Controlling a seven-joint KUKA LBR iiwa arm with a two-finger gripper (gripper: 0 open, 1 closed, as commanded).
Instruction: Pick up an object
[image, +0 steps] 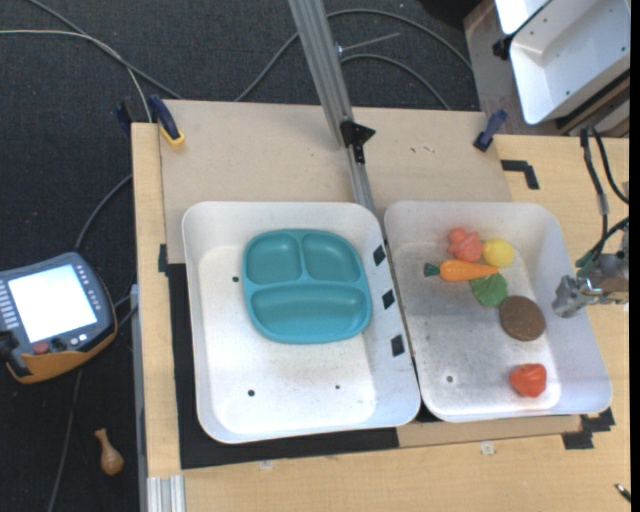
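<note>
Fingers' opening can't be told; gripper (577, 293) sits small at right bin's (440, 225) right rim, nothing seen held. Nearest thing is brown round disc (522, 318), just left and slightly below. Red piece (529, 379) lower; carrot (468, 270), long axis left-right, farther left by green piece (490, 290).

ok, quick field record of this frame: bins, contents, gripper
left bin: holds a teal divided plate
right bin: carrot, yellow piece, pink piece, green piece, brown disc, red piece
gripper: at the right bin's right rim, beside the brown disc
held: nothing seen
</note>
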